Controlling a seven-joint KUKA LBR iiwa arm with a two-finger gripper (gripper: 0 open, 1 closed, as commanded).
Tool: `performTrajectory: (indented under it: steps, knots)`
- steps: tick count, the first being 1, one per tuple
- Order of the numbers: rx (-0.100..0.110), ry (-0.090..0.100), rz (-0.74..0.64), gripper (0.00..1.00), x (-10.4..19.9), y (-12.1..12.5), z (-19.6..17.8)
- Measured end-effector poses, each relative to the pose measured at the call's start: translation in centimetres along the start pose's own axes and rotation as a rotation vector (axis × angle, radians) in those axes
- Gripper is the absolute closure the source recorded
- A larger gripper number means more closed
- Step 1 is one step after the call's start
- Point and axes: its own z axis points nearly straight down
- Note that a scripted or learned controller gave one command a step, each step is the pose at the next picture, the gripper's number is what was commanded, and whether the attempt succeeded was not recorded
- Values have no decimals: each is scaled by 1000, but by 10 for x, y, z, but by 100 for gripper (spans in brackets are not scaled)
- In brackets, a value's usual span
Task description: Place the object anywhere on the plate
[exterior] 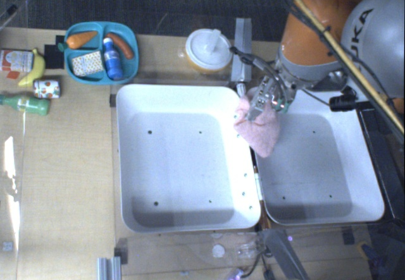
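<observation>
- Gripper (259, 108) hangs above the seam between the two white bins, fingers pinched on the top of a pink cloth (261, 128).
- Cloth dangles limp, over the right bin's (329, 200) left edge.
- Risk: a thin pinch (soft fabric slides) could drop it before reaching any plate.
- Blue divided plate (130, 51) sits far left on the surface, well apart.

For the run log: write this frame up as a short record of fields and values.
arm: reaches in from the right, over the bins' shared edge
gripper: shut on pink cloth
pink cloth: hanging from the fingers, above the divide between the bins
left bin: white, shallow
right bin: white, shallow
blue tray: toy food, bench's far left
</observation>
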Motion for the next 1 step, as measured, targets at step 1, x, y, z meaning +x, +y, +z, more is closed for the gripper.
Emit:
performTrajectory:
  steps: [1]
  knots:
    - [-1, -1, -402, 100, 45, 38, -7]
